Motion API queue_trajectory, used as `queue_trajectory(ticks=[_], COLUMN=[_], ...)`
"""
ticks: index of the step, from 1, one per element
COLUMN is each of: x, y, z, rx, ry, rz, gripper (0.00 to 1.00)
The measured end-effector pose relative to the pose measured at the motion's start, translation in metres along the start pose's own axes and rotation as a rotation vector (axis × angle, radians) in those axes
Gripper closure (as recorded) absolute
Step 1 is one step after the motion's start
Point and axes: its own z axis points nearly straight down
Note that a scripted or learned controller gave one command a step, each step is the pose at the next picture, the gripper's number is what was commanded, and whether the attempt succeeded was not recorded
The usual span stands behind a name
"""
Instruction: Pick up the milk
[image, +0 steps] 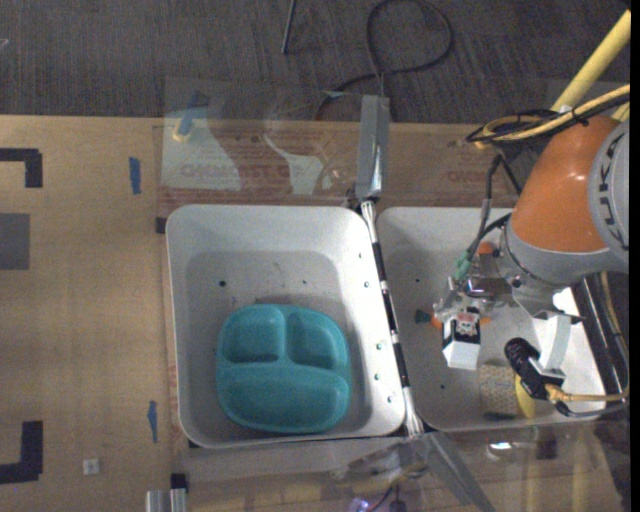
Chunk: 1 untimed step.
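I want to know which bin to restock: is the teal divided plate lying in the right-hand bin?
No. The teal divided plate lies in the left bin, while the gripper works over the right bin.

Dark grey carpet floor (150, 50) along the far edge, black cable (405, 40) looping across it, light wooden bench top (80, 330) below, black tape marks (22, 165) at its left (blue bits too), clear plastic sheet (260, 150) at the far side
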Motion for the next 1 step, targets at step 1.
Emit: queue_trajectory(ticks=[1], x=[0.0087], y=[0.0643], z=[-0.0266], rx=[-0.001], ry=[-0.001], rz=[-0.02], gripper=[1.0])
